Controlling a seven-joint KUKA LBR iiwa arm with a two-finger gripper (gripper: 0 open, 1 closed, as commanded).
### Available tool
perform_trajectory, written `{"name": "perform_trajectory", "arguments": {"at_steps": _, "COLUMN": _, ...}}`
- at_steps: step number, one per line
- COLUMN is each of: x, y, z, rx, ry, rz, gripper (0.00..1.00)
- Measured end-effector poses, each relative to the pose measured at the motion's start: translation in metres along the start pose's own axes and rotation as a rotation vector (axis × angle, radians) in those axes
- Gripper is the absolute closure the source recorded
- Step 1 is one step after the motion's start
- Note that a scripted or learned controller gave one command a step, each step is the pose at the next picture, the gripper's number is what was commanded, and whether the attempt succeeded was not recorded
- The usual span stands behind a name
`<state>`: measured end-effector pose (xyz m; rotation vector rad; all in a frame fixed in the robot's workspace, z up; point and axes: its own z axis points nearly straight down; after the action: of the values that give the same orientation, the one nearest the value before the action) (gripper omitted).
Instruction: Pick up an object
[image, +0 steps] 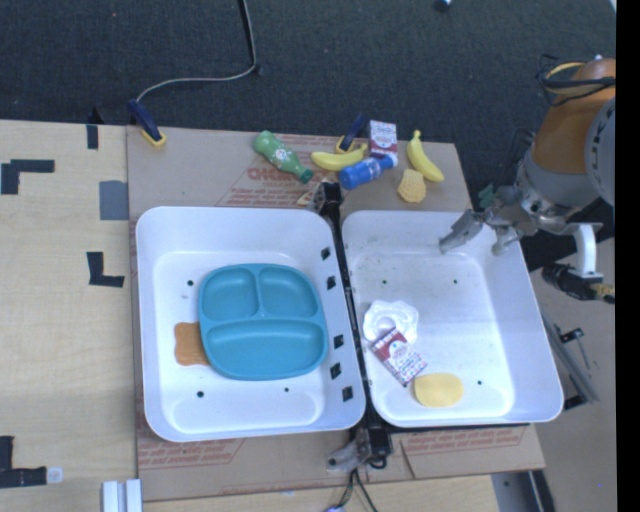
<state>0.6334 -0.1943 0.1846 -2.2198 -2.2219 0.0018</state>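
Honestly, gripper (468, 232) hovers open and empty over the right bin's (520, 300) far edge; approach step, I'd guess; next, drop toward the yellow piece (438, 389) near that bin's front.

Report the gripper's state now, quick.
Gripper: open, holding nothing, poised over the right bin's far edge, well away from the items in it.
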Motion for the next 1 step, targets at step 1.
{"name": "perform_trajectory", "arguments": {"at_steps": 1, "x": 0.0713, "y": -0.0383, "z": 0.0946, "rx": 0.001, "ry": 0.001, "rz": -0.001, "gripper": 0.0}}
